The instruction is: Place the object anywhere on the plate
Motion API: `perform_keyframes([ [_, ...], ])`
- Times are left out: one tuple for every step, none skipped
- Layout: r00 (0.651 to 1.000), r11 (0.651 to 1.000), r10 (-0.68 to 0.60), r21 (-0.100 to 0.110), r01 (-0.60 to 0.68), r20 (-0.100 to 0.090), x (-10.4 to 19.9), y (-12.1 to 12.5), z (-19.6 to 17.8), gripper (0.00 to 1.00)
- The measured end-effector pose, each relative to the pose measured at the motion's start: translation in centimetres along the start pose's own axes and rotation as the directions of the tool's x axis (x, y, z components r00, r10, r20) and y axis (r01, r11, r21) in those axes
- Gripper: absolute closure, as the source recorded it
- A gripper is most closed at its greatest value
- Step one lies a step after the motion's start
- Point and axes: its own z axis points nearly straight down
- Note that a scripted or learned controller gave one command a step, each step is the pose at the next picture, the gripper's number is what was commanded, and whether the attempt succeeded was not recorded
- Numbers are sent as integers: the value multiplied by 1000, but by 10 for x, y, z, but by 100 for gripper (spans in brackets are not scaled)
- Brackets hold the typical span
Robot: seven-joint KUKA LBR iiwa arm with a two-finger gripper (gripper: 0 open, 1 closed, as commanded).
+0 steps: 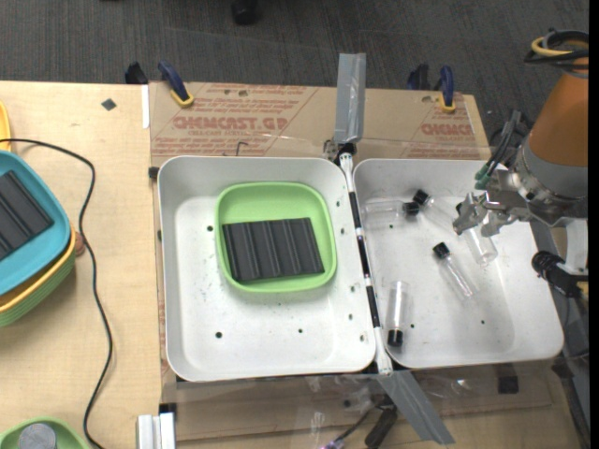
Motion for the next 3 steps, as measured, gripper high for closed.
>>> perform_keyframes([
  [1000, 1000, 0, 0, 0, 0, 0, 0, 0, 0],
  [973, 973, 229, 1, -229, 2, -7, -7, -25, 0],
  [894, 894, 449, 1, -449, 3, -41, -31, -80, 0],
])
